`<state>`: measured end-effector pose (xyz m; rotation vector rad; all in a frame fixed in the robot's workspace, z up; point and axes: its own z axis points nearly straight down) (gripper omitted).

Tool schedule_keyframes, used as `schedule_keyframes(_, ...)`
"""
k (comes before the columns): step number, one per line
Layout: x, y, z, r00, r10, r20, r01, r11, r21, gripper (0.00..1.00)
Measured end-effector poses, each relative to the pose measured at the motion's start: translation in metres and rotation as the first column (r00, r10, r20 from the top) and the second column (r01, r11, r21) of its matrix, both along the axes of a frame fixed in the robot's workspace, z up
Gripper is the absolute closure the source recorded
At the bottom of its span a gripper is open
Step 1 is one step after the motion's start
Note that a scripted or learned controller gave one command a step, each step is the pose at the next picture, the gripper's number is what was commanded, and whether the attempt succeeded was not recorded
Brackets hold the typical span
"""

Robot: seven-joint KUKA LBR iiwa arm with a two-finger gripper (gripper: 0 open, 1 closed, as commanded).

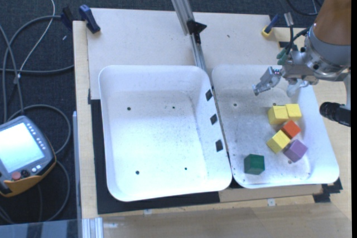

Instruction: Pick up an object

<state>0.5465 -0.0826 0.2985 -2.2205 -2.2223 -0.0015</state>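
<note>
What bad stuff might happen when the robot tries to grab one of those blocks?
1. The yellow blocks, orange block and purple block sit bunched together, so the gripper might bump a neighbour or pinch two at once.
2. That bunch lies close to the right bin's far wall, so a nudged block may wedge against it.
3. The green block sits alone, probably the safer pick.

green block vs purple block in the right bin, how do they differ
The green block is dark green and sits alone near the right bin's front edge; the purple block is pale violet and sits against a yellow block in the cluster. The green block sits square-on; the purple one looks turned. Both are small cubes of similar size.
</note>
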Motion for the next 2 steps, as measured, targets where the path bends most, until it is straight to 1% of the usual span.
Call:
schedule_keyframes(1, -0.021, -0.059, -0.080, 1.000, -0.007, -0.011, 0.007, 1.000, 0.000, 0.00)
schedule_keyframes(2, -0.020, -0.102, -0.165, 1.000, 0.001, 0.005, -0.001, 1.000, -0.002, 0.00)
